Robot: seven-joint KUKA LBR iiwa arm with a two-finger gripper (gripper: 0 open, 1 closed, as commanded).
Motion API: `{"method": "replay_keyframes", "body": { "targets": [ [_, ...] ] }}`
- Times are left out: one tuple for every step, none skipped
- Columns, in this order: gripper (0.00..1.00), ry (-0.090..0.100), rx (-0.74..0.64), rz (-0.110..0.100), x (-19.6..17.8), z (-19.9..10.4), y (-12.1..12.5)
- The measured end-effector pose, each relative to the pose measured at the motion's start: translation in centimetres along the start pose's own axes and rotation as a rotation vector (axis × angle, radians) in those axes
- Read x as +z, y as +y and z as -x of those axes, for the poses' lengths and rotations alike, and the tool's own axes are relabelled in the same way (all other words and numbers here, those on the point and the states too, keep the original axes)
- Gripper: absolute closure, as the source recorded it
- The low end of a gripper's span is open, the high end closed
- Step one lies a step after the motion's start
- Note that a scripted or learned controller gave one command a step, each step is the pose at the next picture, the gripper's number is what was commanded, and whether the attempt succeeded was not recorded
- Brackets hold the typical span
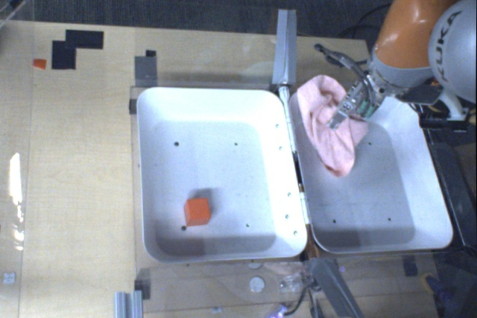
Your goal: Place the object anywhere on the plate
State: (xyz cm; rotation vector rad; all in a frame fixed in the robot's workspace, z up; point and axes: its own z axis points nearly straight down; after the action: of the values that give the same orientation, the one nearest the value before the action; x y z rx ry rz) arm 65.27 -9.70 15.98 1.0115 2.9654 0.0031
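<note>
Sitting alone in the left shallow white plastic bin [216,104], toward its near-left corner: a small orange cube [197,211]. Lying crumpled in the right white bin [387,220], against the wall shared with the left bin: a soft pink cloth [328,132]. Hovering over that cloth: the two-finger gripper [344,116], opening impossible to tell. Reading "KUKA" on the grey arm [455,33].

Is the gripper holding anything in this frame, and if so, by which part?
The gripper holds the pink cloth pinched near its upper right edge, over the right bin; the rest of the cloth hangs below.
</note>
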Motion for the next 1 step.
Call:
{"method": "replay_keyframes", "body": {
  "targets": [
    [1.00, -0.003, 0.003, 0.003, -4.59, -0.42, 0.66]
  ]
}}
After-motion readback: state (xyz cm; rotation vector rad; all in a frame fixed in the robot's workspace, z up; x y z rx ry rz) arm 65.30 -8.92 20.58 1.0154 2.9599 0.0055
